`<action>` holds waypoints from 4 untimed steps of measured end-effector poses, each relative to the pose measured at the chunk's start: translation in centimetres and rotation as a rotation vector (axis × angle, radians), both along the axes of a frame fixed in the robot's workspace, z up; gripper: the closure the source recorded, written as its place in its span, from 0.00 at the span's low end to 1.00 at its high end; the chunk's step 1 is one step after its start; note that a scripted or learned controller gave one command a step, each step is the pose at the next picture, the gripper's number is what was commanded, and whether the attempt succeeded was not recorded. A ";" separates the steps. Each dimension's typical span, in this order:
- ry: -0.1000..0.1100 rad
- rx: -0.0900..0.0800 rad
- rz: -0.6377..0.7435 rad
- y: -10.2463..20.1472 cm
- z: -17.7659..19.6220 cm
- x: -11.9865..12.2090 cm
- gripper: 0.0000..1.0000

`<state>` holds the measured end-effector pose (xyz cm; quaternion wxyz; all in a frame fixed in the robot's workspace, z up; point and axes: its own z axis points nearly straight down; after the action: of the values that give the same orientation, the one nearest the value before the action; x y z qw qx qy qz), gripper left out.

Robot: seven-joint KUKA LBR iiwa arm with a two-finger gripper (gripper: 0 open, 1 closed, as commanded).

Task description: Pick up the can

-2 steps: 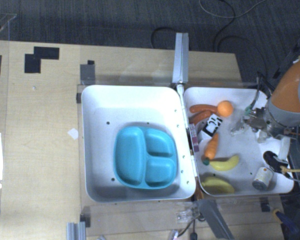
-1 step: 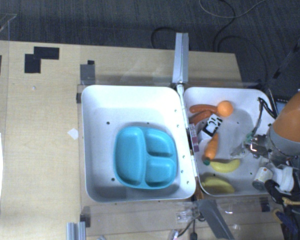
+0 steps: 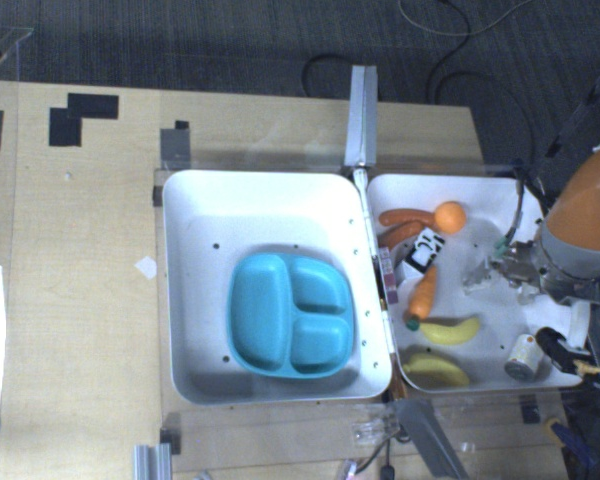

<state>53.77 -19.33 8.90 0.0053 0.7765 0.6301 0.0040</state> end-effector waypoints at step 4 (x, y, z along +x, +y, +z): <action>0.010 0.001 0.191 5.7 4.8 -1.7 0.00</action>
<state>52.06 -13.63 13.72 0.0014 0.7127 0.7014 0.0009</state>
